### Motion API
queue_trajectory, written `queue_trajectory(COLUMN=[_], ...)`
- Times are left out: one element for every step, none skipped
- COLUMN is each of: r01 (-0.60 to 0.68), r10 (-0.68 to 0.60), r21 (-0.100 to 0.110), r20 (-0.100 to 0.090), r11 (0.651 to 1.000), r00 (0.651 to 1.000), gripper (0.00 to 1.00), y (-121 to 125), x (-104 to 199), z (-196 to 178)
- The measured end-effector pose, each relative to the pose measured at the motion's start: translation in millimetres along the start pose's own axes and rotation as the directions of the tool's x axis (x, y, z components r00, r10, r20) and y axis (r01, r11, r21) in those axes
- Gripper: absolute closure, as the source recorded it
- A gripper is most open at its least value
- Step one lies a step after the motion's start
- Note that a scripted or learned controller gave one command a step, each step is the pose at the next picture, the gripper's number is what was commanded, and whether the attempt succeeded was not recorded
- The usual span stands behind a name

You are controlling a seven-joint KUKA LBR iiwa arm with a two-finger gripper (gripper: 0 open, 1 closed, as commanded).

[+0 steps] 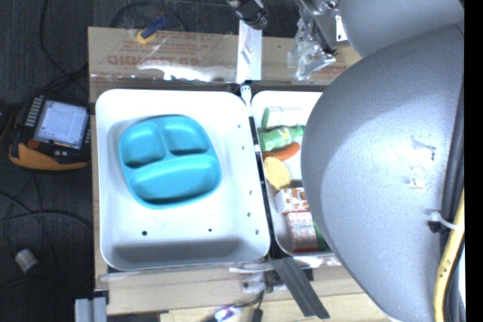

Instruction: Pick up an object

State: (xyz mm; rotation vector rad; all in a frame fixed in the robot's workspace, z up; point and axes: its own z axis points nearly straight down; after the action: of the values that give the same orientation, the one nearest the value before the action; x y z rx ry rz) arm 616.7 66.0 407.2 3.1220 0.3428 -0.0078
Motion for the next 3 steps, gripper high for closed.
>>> queue_trajectory(r01=[0.111,-0.008,-0.012], r10=[-0.111,0.008,0.012], r21=[-0.004,0.000,-0.001], r20=[0.001,-0.001,0.002], r11=[0.994,1.000,1.000], r00=[0.994,1.000,1.000], gripper=[1.00,1.00,1.00], y=[-16.7,30.5,5.3], x=[17.9,29.4,36.3], z=[81.8,-25.5,98.7])
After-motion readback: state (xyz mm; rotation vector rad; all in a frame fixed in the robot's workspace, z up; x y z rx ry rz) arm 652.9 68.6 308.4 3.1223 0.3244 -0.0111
